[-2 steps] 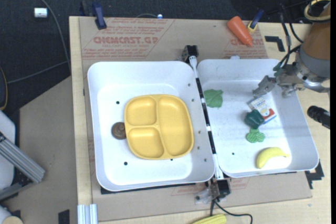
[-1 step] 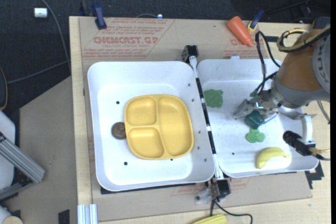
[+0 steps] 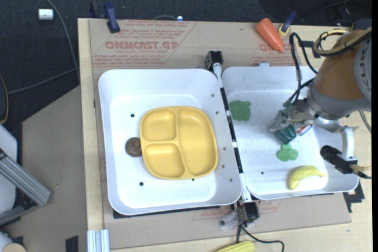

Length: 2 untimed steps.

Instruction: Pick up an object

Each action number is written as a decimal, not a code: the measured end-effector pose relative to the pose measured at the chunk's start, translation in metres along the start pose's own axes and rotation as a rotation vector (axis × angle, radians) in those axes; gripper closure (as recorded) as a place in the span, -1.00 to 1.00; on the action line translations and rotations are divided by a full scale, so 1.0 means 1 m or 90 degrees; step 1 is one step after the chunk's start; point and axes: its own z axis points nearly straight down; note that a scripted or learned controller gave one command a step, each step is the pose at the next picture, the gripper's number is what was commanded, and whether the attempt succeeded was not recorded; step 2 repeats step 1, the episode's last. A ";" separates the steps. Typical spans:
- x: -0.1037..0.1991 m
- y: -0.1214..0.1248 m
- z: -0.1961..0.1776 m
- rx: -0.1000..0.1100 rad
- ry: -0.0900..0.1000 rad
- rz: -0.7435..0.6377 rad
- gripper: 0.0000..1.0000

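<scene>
My gripper (image 3: 287, 124) is low over the middle of the right bin (image 3: 260, 82), with the arm coming in from the right. A teal object (image 3: 286, 135) lies directly beneath it, touching or nearly touching it, and a small red and white piece (image 3: 305, 128) is just to its right. A green broccoli-like toy (image 3: 287, 154) lies just in front of the gripper. A yellow banana (image 3: 305, 176) rests near the bin's front right corner. A pale green leafy piece (image 3: 240, 110) lies toward the bin's left wall.
The left bin (image 3: 118, 97) holds a yellow divided plate (image 3: 178, 142) with a small brown round object (image 3: 133, 147) beside its left edge. An orange carrot-like toy (image 3: 270, 36) lies on the bench behind the right bin. Cables hang near the arm.
</scene>
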 end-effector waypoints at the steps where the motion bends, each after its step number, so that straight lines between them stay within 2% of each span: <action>1: 0.093 0.015 -0.080 0.002 0.002 -0.002 1.00; 2: 0.093 0.015 -0.080 0.002 0.002 -0.002 1.00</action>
